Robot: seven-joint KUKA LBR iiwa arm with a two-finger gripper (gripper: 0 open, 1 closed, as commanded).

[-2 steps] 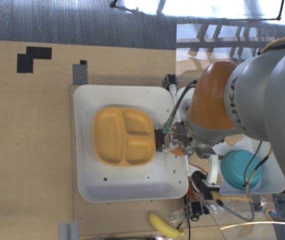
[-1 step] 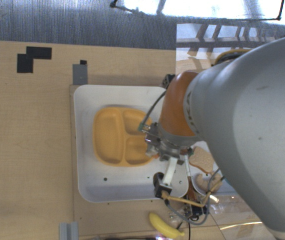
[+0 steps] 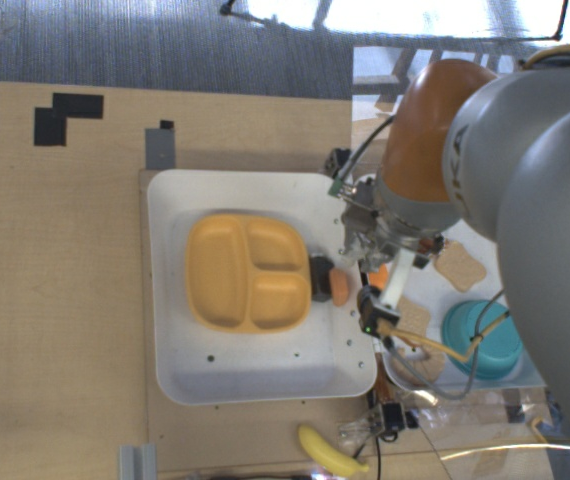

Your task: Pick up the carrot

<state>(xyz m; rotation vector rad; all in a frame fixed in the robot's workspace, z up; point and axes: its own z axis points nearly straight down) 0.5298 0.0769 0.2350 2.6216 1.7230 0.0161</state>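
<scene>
A yellow tray (image 3: 247,271) lies mid-bin (image 3: 255,378); a banana (image 3: 328,452) rests by the bench's (image 3: 55,298) near edge.

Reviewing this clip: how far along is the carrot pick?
Done: the arm has reached over the bins, gripper low in the left bin. In hand: an orange piece, seemingly the carrot, sits at the gripper beside the yellow divided plate. Left: a confirmed grasp and lift.
</scene>
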